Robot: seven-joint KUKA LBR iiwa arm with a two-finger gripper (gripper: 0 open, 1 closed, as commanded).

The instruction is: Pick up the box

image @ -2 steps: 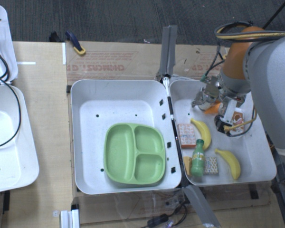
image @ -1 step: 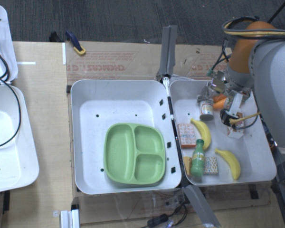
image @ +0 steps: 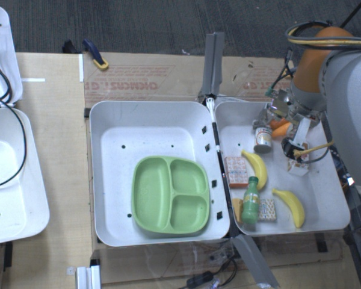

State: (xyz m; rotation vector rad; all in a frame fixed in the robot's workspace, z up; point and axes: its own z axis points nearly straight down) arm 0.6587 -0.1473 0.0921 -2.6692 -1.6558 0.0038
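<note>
Box (image: 236, 170): we count one, small and reddish-pink with a printed top. It lies flat in the right bin (image: 325, 218), close to that bin's left wall.
Bananas: two. One (image: 256, 168) lies just to the right of the box, and we cannot tell whether they touch. The other (image: 290, 206) lies nearer the bin's front right corner, apart from everything else.
Green bottle (image: 250, 200): one, lying just in front of the box, its cap toward the first banana.
Patterned packet (image: 266, 210): one, right beside the bottle's base.
Can (image: 263, 138): one, upright, toward the back of the right bin.
Orange item (image: 280, 129): one, small, just beside the can; we cannot name it more closely.
Gripper (image: 275, 114): it hangs over the back of the right bin, above the can and the orange item and well apart from the box. We cannot tell how far open it is, and we see nothing held in it.
Left bin (image: 108, 161): it holds one green divided plate (image: 170, 194) with three compartments.
Bench: a cardboard sheet (image: 144, 77) with red lettering lies under both bins, and a blue-and-yellow clamp (image: 95, 55) rests at its back edge.
Room: dark grey carpet (image: 138, 11) lies beyond the bench.
</note>
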